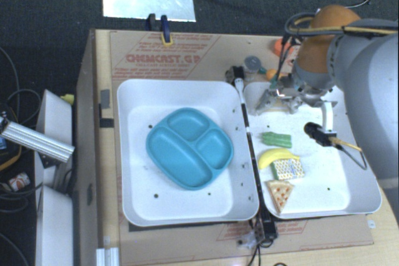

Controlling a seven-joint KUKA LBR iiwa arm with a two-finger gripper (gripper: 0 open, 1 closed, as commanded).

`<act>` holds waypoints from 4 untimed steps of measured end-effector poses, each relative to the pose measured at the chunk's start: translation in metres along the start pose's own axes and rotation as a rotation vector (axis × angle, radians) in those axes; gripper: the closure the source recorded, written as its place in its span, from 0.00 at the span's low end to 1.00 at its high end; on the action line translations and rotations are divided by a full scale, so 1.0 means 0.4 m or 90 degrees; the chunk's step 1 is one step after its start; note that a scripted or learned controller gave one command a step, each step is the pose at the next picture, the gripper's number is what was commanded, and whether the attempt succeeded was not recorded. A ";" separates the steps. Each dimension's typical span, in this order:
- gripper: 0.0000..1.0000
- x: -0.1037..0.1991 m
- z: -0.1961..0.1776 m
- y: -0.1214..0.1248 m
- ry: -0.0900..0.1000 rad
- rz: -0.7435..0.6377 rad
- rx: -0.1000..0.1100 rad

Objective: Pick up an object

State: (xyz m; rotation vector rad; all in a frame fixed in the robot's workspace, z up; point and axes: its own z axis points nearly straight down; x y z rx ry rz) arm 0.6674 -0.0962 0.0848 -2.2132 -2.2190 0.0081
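- Bench point(187, 50): covered with a tan cardboard sheet printed in red; "CHEMCAST" can be read at the far side.
- Left bin point(134, 134): shallow, smooth white plastic with rounded corners.
- Right bin point(349, 190): the same make, touching the left one.
- Plate point(189, 147): matte blue, rounded, three compartments, in the middle of the left bin.
- Claw point(292, 100): bare metal, low over the right bin's far end, holding nothing visible; how far open it is cannot be told.
- Banana point(274, 156): yellow, curved, in the right bin's left half.
- Pizza slice point(280, 194): triangular, speckled, nearest.
- Block point(287, 169): checkered, touching the banana.
- Green piece point(276, 139): oblong, ridged, just beyond the banana.
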 end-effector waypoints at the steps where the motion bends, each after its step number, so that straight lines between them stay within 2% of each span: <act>1: 0.00 -0.026 0.003 -0.201 -0.001 0.001 -0.006; 2: 0.00 -0.047 0.005 -0.389 -0.001 0.002 -0.005; 3: 1.00 -0.046 -0.022 -0.386 -0.001 0.001 -0.008; 4: 0.00 -0.046 -0.022 -0.386 -0.001 0.001 -0.008</act>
